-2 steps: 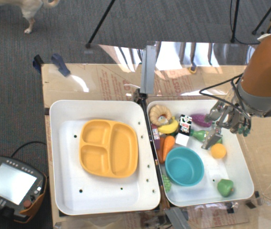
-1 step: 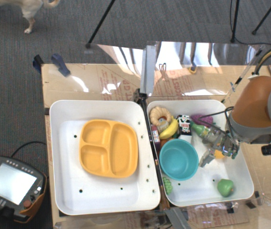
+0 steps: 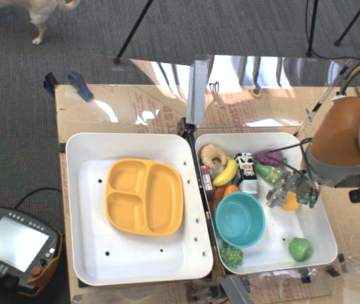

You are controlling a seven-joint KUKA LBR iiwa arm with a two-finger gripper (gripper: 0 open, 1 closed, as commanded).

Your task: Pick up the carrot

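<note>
Carrot (image 3: 231,190) — you'll find it in the right bin (image 3: 319,223), wedged between the banana (image 3: 225,173) and the teal bowl (image 3: 240,219), not yet lifted. The gripper (image 3: 291,194) hangs well apart — whether it's open, you can't tell.

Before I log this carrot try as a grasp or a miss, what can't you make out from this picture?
- Gripper: in the camera view its fingers blur together over an orange thing; open or shut is unclear, and so is any grasp.
- Orange thing: mostly covered by the gripper, too little shows to name it.
- Carrot: wedged beside the blue bowl, which covers part of it.
- Arm: cut off by the right edge.
</note>
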